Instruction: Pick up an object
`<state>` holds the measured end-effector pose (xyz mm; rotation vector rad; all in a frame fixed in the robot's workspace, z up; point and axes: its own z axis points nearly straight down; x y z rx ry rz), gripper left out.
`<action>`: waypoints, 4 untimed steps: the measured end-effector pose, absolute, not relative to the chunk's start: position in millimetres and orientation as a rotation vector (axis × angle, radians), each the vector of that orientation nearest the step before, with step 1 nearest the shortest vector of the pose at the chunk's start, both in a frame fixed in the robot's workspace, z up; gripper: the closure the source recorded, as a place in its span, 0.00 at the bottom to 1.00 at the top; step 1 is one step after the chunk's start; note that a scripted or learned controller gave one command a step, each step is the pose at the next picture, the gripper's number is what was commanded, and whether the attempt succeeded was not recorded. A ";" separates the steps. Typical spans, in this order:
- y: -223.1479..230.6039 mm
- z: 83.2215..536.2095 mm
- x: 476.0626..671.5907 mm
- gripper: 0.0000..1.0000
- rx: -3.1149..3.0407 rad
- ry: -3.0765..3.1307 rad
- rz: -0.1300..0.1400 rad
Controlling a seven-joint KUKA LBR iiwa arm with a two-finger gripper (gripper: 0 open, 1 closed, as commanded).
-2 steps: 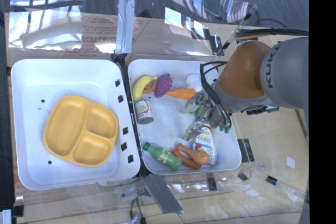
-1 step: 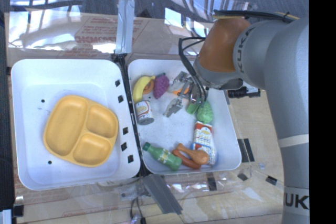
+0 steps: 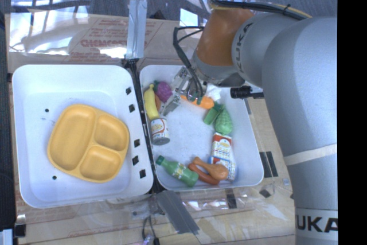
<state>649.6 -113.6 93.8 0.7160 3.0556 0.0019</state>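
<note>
My gripper hangs low over the upper left part of the right bin, under the orange wrist band. It is right beside a purple toy fruit and a yellow banana, with an orange carrot just to its right. Below it a small can lies near the bin's left wall. I see nothing clearly held.
The right bin also holds green toy vegetables, a white sauce bottle, a green bottle and an orange hot dog. A yellow divided plate lies in the left bin. The arm covers the bench's right side.
</note>
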 end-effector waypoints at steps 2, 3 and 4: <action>-108.4 236.7 637.0 1.00 0.611 3.068 0.000; -144.6 178.0 606.8 1.00 0.077 3.142 0.000; -105.4 243.7 601.1 1.00 -0.158 3.132 -0.002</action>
